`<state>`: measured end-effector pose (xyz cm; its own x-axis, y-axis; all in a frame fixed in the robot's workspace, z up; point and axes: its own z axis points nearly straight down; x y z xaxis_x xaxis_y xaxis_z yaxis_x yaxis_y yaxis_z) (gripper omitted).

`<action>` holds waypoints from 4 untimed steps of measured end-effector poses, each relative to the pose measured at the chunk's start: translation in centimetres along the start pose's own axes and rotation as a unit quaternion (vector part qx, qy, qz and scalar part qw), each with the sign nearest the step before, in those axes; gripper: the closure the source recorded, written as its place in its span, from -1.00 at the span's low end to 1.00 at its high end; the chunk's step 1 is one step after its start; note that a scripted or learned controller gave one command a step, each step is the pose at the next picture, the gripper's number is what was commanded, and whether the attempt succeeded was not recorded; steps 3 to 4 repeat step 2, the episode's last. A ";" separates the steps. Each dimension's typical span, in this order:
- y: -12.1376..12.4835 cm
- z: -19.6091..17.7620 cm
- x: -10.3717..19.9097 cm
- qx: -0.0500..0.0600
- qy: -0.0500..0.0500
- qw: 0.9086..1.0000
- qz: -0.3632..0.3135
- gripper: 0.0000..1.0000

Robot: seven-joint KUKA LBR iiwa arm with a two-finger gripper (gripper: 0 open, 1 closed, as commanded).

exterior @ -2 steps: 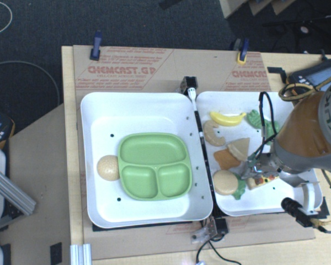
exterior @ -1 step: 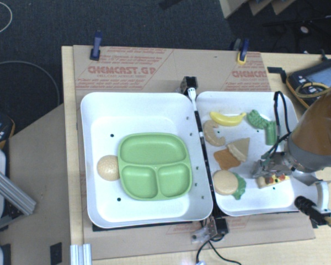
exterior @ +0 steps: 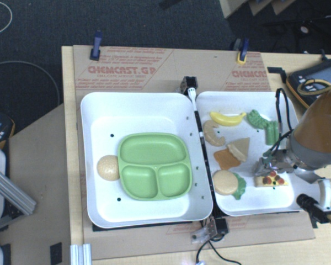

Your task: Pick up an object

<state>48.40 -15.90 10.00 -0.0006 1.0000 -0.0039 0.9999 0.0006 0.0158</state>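
Pizza slice [exterior: 272, 180]: small pale wedge, red and dark toppings, lying flat near right bin's [exterior: 254, 205] front right corner. Gripper [exterior: 271, 166] just above it, arm [exterior: 319, 134] reaching in from right; whether it's parted or closed, you cannot tell. Same bin: banana [exterior: 227, 117], burger [exterior: 228, 183]. Left bin [exterior: 94, 148]: green tray [exterior: 154, 165], bun [exterior: 107, 168].

We take this for a robotics lab, not a kitchen. The two white bins [exterior: 94, 148] sit on a sheet of printed cardboard [exterior: 121, 68], clamped along its far edge by a blue clip [exterior: 96, 46] and a yellow one [exterior: 242, 51]. Beyond the cardboard lies dark carpet [exterior: 99, 10] with loose cable [exterior: 3, 15]. Left of the bins runs an aluminium rail [exterior: 8, 189]. The food in the bins looks like plastic toys.
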 end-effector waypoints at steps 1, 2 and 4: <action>0.0 1.0 -0.7 0.001 0.003 1.000 -0.001 1.00; 0.0 1.0 -0.5 0.001 0.002 1.000 -0.001 1.00; 0.0 1.0 -0.5 0.001 0.002 1.000 -0.001 1.00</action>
